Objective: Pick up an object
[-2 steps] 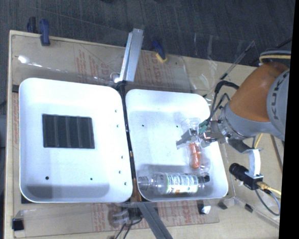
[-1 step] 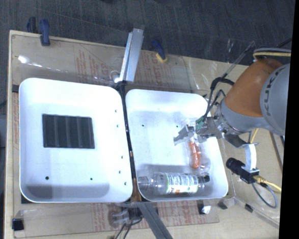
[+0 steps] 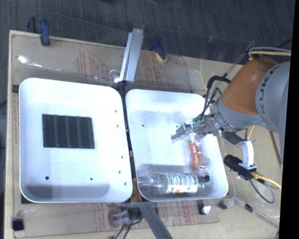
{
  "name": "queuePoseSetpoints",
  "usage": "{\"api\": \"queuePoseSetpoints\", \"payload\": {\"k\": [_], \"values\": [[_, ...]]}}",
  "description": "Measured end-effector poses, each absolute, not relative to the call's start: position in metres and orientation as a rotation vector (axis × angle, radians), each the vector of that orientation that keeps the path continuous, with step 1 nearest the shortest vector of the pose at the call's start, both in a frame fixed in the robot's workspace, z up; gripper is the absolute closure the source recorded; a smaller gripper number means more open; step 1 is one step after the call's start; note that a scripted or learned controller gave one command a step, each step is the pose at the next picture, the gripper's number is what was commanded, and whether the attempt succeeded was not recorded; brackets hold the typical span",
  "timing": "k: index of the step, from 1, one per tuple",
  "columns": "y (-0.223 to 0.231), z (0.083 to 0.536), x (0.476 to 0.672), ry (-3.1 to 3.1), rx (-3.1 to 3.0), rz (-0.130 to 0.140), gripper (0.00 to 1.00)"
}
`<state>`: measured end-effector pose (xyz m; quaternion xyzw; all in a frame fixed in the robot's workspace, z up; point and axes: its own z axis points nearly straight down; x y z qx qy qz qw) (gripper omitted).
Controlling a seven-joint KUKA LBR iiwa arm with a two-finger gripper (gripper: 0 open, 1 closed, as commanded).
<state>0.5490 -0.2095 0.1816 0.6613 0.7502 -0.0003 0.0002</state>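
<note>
My gripper (image 3: 183, 131) hangs over the right bin (image 3: 155, 104), toward its right side, with the arm's orange band (image 3: 242, 89) behind it. Just below the gripper lies an orange object in a clear wrapper (image 3: 195, 154), pointing toward the bin's front. I cannot tell whether the gripper touches its upper end. A clear plastic bottle with a dark cap (image 3: 173, 183) lies on its side along the right bin's front wall. In the left bin (image 3: 33, 174) a flat black ribbed rectangle (image 3: 68, 131) rests near the middle.
A metal bar (image 3: 131, 54) stands at the back where the two bins meet. Cables and a black connector (image 3: 238, 166) hang off the arm just beyond the right bin's right wall. Blue clamps (image 3: 43, 30) hold the bench's back edge.
</note>
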Motion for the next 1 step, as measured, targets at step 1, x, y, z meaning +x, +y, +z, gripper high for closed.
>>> {"api": "queuePoseSetpoints", "payload": {"k": [1], "values": [[-0.2086,0.1782,0.5416,2.431,1.997,-0.002,0.00]]}}
